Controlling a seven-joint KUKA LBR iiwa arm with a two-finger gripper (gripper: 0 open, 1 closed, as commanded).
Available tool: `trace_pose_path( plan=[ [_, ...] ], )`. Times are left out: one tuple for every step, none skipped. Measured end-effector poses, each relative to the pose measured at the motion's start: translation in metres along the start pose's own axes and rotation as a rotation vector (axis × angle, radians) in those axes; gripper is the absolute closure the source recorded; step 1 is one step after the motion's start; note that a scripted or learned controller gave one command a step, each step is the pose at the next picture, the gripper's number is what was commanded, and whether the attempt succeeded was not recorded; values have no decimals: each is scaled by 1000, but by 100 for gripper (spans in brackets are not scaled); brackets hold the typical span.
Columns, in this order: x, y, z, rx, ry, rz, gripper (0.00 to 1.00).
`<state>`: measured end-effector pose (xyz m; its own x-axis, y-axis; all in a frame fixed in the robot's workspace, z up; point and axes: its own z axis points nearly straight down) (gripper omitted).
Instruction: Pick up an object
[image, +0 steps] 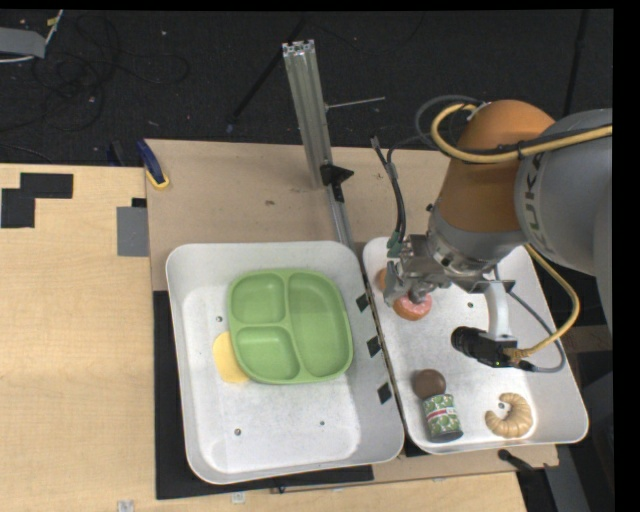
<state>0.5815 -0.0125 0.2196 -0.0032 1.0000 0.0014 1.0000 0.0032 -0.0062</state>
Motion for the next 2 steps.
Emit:
trace_pose_path(
  plan=[
    [49,-20,10,0,0,-1,100],
    [105,-43,0,0,1,-3,100]
  ],
)
